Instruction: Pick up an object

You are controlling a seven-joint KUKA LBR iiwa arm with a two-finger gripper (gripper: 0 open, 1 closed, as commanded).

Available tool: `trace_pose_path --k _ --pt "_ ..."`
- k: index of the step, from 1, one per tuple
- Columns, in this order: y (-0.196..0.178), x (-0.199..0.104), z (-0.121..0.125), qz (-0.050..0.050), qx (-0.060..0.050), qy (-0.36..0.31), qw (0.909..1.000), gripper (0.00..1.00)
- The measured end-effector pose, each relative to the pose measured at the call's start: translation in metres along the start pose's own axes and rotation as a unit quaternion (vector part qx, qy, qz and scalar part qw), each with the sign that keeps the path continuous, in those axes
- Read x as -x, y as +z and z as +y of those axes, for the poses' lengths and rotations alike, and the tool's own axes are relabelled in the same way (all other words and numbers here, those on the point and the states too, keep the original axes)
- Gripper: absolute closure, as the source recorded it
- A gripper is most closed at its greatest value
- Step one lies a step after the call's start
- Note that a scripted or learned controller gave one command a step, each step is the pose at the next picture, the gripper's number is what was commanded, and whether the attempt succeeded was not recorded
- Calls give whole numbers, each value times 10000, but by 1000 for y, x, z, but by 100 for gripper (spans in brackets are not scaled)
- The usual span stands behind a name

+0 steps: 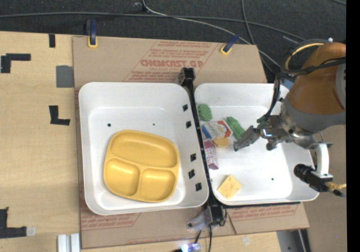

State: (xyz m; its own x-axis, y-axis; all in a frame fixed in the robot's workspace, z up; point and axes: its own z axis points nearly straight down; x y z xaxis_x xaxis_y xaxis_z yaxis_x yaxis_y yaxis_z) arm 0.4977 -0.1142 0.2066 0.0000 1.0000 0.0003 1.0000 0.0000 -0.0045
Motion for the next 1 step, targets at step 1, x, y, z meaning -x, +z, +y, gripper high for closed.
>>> trace_pose_path --k 1 --pt "45 -3 4 3 -8 -3 10000 0"
